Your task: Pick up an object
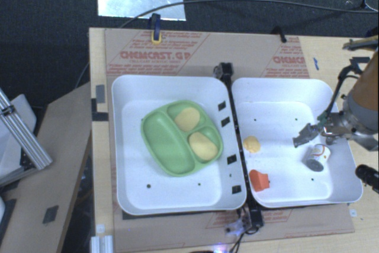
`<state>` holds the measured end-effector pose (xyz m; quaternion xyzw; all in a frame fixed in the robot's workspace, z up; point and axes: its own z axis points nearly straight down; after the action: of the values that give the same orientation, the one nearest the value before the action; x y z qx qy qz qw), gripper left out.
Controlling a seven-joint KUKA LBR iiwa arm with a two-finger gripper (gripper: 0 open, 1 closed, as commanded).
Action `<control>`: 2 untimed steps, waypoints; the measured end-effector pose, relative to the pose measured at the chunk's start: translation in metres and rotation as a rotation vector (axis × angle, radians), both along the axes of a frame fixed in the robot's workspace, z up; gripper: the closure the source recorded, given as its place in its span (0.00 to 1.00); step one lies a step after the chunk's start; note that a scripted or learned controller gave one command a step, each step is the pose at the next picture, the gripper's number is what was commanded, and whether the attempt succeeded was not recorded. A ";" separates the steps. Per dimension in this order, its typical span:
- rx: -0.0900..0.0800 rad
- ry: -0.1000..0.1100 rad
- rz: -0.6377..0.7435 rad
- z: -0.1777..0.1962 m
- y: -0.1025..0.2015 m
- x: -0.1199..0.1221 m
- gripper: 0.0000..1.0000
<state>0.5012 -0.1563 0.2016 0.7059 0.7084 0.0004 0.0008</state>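
Claw (314, 136) hovers in the right bin (278, 95), grip unclear (too blurred). Cup (317, 156) lies just below it; orange block (259, 180) off left.

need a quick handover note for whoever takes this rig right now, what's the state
Claw: over the right bin, above a small white cup lying on its side; grip state unclear.
Right bin also holds a yellow lump and an orange piece.
Left bin: green divided plate with two yellow pieces.
Done: nothing visibly lifted.
Left: grasp and lift one item, likely the cup.
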 end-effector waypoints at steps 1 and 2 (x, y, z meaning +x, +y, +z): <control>0.001 0.004 -0.002 -0.044 0.005 -0.005 0.00; 0.001 0.003 -0.003 -0.096 -0.003 -0.010 0.00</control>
<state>0.4908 -0.1596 0.1061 0.7071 0.7071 -0.0003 -0.0008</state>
